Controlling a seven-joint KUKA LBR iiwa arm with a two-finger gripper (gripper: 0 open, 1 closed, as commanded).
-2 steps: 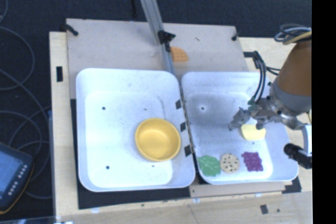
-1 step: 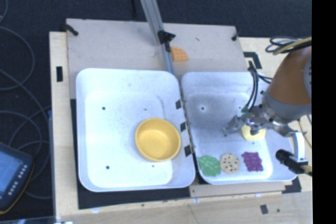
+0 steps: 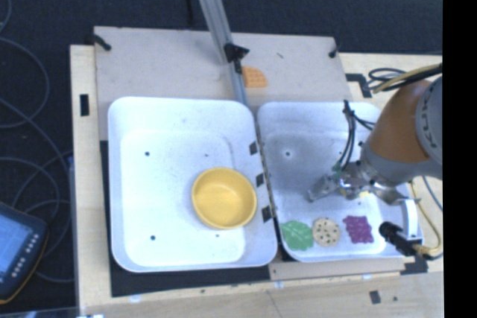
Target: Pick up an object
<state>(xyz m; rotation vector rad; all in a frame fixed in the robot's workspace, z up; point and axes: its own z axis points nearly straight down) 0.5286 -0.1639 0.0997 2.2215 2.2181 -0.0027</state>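
While the gripper (image 3: 322, 190) hangs, grip unclear, steer toward five o'clock, descending squarely over the cookie (image 3: 325, 231).

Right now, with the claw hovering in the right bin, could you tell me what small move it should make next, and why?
I would probably shift the claw toward the bin's near edge and lower it over the cookie. The claw sits above bare floor in the right bin, while the green piece, the cookie and the purple piece lie in a row just below it.
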